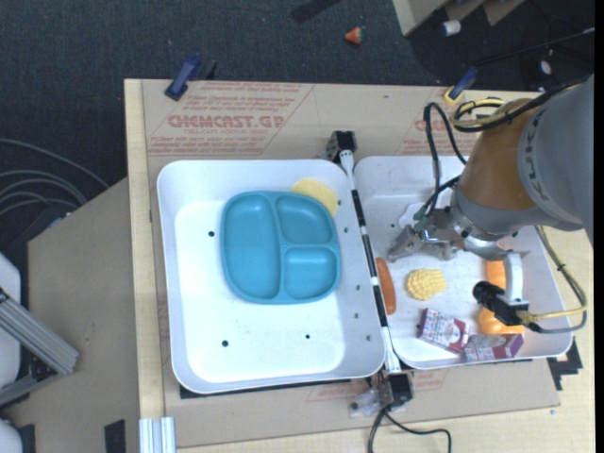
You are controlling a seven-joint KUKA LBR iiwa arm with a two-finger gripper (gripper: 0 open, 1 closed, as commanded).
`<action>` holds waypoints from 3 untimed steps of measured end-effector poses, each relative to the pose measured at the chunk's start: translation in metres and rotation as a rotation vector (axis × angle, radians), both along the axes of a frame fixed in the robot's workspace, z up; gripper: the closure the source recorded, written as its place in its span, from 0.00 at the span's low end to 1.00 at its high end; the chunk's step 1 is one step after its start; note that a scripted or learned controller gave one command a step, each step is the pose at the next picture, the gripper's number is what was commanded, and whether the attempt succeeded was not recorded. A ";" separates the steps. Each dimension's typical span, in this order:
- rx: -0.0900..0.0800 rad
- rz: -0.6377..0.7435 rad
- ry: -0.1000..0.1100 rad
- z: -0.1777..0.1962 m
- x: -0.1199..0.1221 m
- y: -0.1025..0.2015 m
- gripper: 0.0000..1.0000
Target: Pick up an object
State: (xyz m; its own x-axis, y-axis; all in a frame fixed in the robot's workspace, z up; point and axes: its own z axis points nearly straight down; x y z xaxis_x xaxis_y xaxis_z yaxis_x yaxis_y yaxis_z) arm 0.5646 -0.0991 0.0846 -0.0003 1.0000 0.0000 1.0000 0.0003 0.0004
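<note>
My gripper [411, 240] hangs low over the left part of the right bin [396, 179], on the grey arm with its orange band [491, 173]. Just below and right of it lies a yellow corn piece [426, 283]. An orange carrot-like stick [385, 287] rests along the bin's left wall, below the gripper. At the bin's front are a red-and-white packet [441, 328] and a purple wrapper [493, 347]. Orange pieces [494, 321] lie at the right, partly behind a black cable. I see nothing held by the gripper.
The left bin [189, 281] holds a blue divided plate [279, 246], with a yellow round item [317, 192] behind it at the far wall. A black divider strip [363, 243] runs between the bins. Cables loop over the right bin's far side.
</note>
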 end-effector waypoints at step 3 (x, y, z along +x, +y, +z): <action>-0.001 0.001 -0.003 0.155 0.103 0.004 0.00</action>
